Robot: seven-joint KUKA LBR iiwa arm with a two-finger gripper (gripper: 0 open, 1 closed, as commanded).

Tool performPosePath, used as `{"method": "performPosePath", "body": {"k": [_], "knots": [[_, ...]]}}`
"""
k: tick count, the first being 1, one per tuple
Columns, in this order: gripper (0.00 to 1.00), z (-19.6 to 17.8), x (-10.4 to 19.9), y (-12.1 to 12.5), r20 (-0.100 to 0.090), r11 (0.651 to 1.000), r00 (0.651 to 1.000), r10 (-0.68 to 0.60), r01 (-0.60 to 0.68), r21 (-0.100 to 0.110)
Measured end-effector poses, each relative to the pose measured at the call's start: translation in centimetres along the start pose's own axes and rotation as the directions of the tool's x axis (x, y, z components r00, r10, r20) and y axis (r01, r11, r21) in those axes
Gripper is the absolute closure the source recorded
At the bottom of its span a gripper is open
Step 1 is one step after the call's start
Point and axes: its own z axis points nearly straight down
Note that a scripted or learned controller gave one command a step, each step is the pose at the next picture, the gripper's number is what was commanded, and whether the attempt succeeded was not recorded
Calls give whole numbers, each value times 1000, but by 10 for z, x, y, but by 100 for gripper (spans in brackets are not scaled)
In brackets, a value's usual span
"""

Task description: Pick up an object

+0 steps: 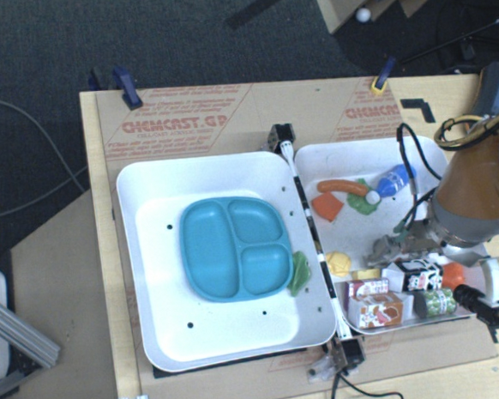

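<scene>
Arm over a crowded right bin, blue tray in the left

Counter [225, 110] of light board carries two shallow white bins side by side. At far left, the left bin [157, 331] holds a blue divided tray [234, 245] with three compartments, lying flat near the bin's middle. A small green leafy piece [300, 270] lies against the tray's right edge, close to the wall between the bins.

Moving right, the right bin [341, 154] holds a scatter of small things. Toward its upper part lie an orange carrot-like stick [341, 186], an orange-red wedge [326, 205] just below it, a green item [363, 203] beside them, and a small blue bottle [392, 180]. Lower down sit a yellow piece [338, 264] and a red-and-white carton [376, 304] by the near wall, with a black-and-white item [421, 277] and a dark green can [436, 303] to the right of it.

Furthest right, the grey arm with its orange band reaches in. Its pincer [391, 248] hangs low over the middle of the right bin, just above the cartons. Whether its fingers are spread or closed cannot be told, and nothing is seen between them.
</scene>
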Motion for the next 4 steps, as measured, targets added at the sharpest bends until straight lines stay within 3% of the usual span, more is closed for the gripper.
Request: {"method": "performPosePath", "body": {"k": [1,2,3,4], "knots": [[100,-11,0,1,0,1000,1000,1,-1,-5],[100,-1,54,56,0,1000,1000,-2,2,-4],[100,-156,79,-4,1,1000,1000,-1,1,-3],[100,-128,103,39,1,1000,1000,-1,1,-2]]}}
